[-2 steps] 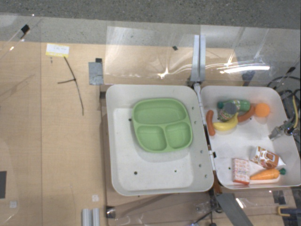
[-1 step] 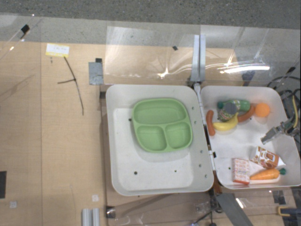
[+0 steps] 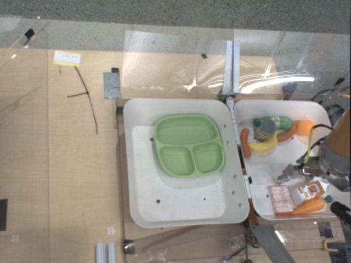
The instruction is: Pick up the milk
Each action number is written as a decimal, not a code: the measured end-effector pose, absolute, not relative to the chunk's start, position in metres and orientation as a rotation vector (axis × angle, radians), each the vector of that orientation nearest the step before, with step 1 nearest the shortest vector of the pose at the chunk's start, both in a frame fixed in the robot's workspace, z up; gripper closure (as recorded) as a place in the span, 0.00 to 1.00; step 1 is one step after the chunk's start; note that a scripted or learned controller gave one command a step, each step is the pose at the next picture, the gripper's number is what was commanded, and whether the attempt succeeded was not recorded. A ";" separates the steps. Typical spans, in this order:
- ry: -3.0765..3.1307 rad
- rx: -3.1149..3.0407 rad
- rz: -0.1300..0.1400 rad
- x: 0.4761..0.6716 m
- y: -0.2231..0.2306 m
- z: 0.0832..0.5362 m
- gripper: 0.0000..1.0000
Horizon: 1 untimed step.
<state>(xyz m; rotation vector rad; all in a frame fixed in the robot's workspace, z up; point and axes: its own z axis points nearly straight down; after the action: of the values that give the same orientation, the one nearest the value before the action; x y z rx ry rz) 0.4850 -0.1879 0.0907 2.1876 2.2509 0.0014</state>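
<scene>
— Where's the gripper [image 3: 299,171]?
— Low in the right bin [image 3: 263,175]; whether it's apart or together, I cannot tell.
— And the milk?
— The milk carton [image 3: 311,190] lies just beside it, between a pink box [image 3: 281,199] and a carrot [image 3: 309,206].
— The left bin [image 3: 137,190]?
— Holds a green tray [image 3: 189,145].

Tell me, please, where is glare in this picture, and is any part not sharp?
In the camera view, strong glare lies on the clear panel behind the bins, as bright white streaks. The green tray in the left bin is evenly lit with only a soft shadow. The arm at the right edge looks slightly blurred, and the milk carton near it is small and not sharp.
</scene>
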 end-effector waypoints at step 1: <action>2.444 1.968 0.002 0.472 -0.197 0.091 0.00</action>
<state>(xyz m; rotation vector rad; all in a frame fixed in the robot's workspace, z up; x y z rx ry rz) 0.4721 -0.1975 0.0909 1.9679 2.4437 0.0021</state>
